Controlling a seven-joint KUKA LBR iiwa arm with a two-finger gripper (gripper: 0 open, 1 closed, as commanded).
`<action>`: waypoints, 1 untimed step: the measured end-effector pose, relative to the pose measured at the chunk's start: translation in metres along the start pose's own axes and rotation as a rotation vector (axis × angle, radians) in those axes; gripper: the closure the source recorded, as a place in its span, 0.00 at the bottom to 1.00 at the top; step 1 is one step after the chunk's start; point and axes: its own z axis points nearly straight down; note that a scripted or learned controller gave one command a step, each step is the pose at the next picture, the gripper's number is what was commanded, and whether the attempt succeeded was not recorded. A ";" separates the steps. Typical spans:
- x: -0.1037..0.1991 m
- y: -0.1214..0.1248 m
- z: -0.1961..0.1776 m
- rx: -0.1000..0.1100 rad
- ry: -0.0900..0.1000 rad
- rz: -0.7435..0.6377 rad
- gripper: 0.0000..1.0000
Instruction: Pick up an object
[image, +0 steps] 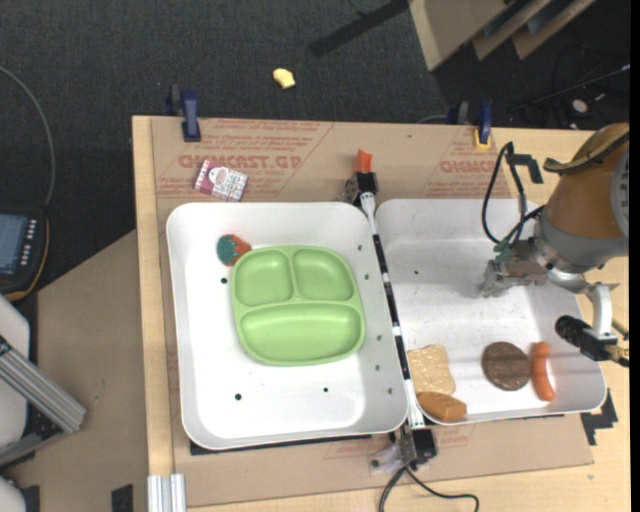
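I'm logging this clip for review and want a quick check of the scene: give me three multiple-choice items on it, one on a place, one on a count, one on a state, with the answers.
1. Where does the green divided plate lie?
A. in the left bin
B. in the right bin
C. on the cardboard behind the bins

2. How many compartments does that plate have?
A. two
B. three
C. five

3. How does the gripper stand to the brown round patty?
A. it clamps the patty
B. it rests on top of the patty
C. it is apart from the patty, farther back in the same bin

Answers:
1. A: the plate sits on the left bin floor.
2. B: two small wells above one wide well.
3. C: bare floor of the right bin lies between them.
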 end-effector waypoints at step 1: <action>0.000 0.000 0.001 0.001 0.000 0.000 0.00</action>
